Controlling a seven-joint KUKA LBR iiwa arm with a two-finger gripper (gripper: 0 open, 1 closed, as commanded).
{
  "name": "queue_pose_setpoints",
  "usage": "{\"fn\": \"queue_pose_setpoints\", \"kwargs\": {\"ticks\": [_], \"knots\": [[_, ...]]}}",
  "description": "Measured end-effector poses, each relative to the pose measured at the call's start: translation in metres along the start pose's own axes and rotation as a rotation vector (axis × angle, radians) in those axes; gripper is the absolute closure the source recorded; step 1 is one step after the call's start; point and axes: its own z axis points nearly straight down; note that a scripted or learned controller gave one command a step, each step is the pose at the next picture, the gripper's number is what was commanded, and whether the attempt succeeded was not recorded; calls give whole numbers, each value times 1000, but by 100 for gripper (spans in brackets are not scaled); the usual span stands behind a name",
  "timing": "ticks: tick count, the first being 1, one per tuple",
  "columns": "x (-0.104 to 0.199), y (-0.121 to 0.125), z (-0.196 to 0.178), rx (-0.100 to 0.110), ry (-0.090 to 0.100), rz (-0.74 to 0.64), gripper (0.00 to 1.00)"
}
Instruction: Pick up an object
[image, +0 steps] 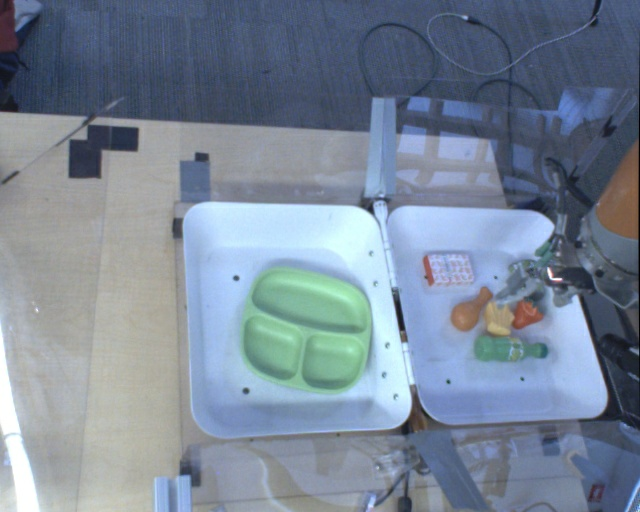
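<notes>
A: What is proving hard to read around the right bin?

B: The gripper is blurring into a grey-green tangle over the bin's right half, so I cannot tell how its jaws are standing. The arm is running off the view's edge, its orange band only partly showing.

A: Starting from the bin's near rim, what is lying inside?

B: Nearest that rim, a green bottle is lying on its side, its long axis running across the bin, cap end pointing toward the arm's side. Just behind it, a yellow piece and a red piece are sitting side by side, the red one just below the gripper. I cannot tell whether it is touching them. An orange drumstick-shaped toy is lying beside the yellow piece, its thin end slanting up toward the gripper.

A: Farther back?

B: A red-and-white packet is lying flat, well apart from the gripper. Beyond the bin's left wall, a green divided plate is resting in the left bin.
</notes>
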Motion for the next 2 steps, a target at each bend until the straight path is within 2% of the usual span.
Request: {"fn": "queue_pose_setpoints", "kwargs": {"ticks": [1, 2], "knots": [[46, 60, 124, -11, -2, -69, 0], [38, 114, 131, -25, -6, -108, 0]]}}
